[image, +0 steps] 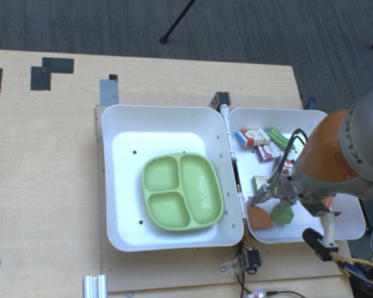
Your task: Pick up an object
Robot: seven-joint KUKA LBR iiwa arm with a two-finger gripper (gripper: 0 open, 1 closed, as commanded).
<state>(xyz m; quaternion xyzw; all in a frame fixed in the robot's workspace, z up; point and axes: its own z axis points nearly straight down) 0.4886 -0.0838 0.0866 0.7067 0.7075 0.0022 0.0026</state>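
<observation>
The right bin (298,113) holds several small items. An orange-brown piece (259,218) and a round green object (282,214) lie at its near left corner. A small green-and-white packet (260,182) sits by the left wall. Farther back are a red, white and blue box (252,138), a long green item (277,137) and a dark red packet (265,153). My gripper (271,194) is low in this bin, just above the round green object and beside the packet. The grey and orange wrist hides the bin's middle and right.
The left bin (121,185) holds a light green divided plate (183,192). A metal clamp (221,99) stands at the far end of the wall between the bins. Cables and a connector (248,261) lie at the bench's near edge.
</observation>
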